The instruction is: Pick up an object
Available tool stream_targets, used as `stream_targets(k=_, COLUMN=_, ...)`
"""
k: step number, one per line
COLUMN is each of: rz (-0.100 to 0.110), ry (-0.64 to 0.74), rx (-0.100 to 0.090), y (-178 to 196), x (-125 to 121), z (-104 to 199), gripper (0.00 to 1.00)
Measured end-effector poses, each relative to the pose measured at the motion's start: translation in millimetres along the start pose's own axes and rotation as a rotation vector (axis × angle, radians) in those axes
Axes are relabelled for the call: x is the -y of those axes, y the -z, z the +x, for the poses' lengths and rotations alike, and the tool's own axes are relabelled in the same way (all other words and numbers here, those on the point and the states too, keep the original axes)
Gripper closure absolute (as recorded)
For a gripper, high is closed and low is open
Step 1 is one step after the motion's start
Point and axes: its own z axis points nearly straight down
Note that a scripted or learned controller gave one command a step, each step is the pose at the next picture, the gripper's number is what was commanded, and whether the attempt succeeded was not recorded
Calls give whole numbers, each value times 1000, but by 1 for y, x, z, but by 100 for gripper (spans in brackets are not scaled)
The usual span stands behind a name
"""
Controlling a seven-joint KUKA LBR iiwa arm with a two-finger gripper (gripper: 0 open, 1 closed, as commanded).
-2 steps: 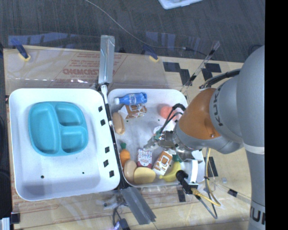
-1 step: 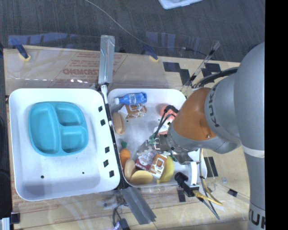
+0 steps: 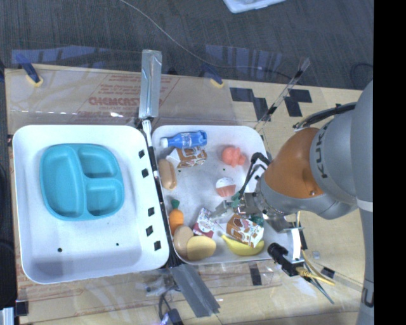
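Gripper (image 3: pixel 236 206) low in right bin (image 3: pixel 209 136) near milk carton (image 3: pixel 245 230) (jaw state unclear, can't tell); nothing lifted yet.

You're looking at a teal divided plate (image 3: pixel 81 181) lying in the left bin (image 3: pixel 38 254), sitting toward that bin's far-left corner (its three compartments are facing up). A thin cable (image 3: pixel 171 41) is trailing over the dark floor beyond the bench's (image 3: pixel 76 95) far edge, where something white (image 3: pixel 254 4) is poking in.
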Motion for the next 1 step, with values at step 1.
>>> stream_targets(k=1, rz=10, ry=108, rx=2, y=-4, x=6, z=59, gripper=0)
